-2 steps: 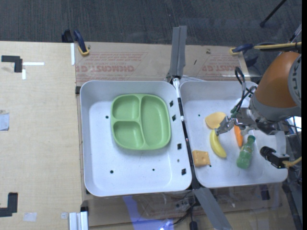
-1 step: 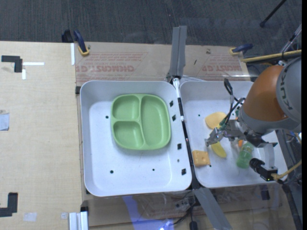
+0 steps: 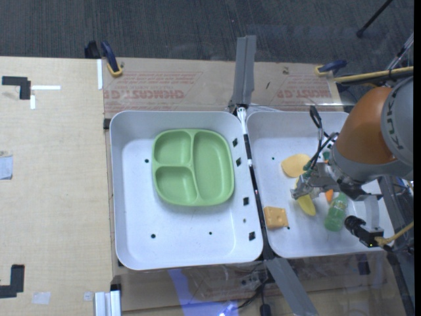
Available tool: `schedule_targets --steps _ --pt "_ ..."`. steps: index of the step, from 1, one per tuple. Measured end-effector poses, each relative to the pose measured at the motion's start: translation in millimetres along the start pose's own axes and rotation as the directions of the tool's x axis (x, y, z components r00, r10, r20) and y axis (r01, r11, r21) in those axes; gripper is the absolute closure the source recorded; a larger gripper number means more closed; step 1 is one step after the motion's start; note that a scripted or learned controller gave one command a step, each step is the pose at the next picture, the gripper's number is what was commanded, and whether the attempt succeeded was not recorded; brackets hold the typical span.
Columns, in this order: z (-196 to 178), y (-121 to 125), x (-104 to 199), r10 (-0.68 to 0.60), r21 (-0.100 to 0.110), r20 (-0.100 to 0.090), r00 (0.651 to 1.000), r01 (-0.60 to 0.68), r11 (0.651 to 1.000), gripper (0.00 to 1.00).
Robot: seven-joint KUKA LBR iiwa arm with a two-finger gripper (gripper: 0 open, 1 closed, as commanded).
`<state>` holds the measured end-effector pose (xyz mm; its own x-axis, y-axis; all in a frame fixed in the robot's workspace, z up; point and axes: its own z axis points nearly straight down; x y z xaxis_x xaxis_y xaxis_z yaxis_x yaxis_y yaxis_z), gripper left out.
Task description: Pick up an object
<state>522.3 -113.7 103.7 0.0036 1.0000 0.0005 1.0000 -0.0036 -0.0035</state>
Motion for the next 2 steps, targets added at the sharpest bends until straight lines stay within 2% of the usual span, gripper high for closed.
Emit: schedule_targets --steps 1,2 --pt "0 0 0 -0.001 0.000 0.000 1.000 0.001 1.000 0.00" --pt "-10 1 -1 0.002 -0.003 0.001 1.000 -0.002 1.000 1.00"
